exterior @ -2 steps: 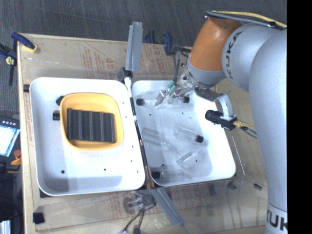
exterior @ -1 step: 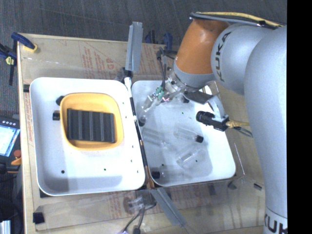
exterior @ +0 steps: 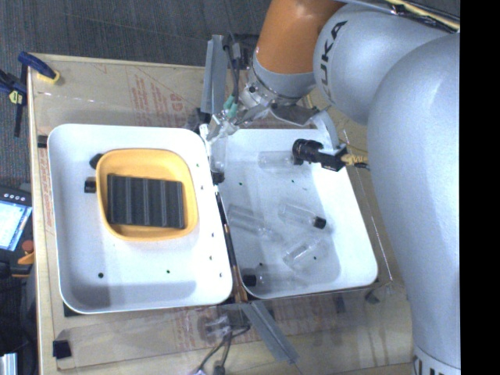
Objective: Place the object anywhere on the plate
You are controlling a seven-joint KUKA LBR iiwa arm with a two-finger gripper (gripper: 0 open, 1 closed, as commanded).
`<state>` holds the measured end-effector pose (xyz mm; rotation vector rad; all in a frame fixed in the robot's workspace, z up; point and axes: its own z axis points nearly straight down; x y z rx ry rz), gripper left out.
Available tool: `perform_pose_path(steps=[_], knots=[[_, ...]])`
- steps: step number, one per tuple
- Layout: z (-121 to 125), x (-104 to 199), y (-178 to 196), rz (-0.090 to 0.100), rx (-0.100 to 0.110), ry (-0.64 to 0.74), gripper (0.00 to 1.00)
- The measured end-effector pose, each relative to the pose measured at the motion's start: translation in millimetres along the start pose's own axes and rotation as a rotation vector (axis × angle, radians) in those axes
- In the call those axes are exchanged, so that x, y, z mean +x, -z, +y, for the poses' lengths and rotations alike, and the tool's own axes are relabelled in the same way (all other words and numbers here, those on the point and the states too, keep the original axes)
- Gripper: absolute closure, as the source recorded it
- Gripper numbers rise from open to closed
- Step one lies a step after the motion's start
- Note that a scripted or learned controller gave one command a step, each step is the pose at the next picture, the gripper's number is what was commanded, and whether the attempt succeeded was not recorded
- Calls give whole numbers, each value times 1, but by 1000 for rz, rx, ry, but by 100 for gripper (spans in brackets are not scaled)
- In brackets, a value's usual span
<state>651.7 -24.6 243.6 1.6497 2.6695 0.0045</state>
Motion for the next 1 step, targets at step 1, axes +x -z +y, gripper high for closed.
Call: perform_pose_path(steps=[1], knots=[[-25, 10, -1, -12, -22, 314, 100]])
